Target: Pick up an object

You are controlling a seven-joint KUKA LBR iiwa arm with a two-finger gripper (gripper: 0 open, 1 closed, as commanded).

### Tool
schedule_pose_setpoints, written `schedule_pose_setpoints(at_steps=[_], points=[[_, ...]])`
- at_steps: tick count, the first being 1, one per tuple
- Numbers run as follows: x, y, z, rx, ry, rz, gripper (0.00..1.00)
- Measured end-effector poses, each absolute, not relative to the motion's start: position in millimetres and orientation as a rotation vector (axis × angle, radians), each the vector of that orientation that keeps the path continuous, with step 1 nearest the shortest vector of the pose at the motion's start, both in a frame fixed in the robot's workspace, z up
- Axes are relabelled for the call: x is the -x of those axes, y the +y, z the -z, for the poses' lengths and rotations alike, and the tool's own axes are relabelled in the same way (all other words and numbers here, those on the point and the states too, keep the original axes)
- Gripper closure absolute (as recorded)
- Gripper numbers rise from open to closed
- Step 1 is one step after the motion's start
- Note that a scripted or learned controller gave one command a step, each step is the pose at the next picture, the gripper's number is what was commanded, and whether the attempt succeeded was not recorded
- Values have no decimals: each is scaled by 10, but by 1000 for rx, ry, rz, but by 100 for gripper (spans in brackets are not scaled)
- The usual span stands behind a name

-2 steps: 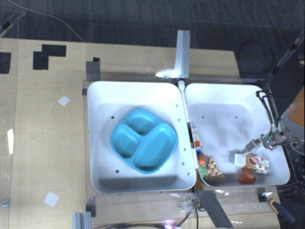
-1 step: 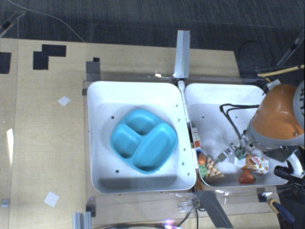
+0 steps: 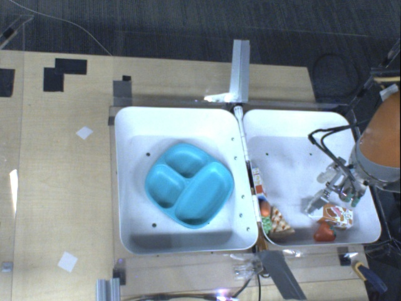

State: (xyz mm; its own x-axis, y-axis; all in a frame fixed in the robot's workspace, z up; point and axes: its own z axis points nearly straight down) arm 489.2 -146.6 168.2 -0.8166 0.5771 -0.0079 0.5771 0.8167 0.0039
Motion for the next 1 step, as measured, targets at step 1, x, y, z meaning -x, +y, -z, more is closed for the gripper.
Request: schedule_pose_setpoints(at_steps=[1], points=[[-4908, -1472, -898, -1391, 2804, -6, 0]])
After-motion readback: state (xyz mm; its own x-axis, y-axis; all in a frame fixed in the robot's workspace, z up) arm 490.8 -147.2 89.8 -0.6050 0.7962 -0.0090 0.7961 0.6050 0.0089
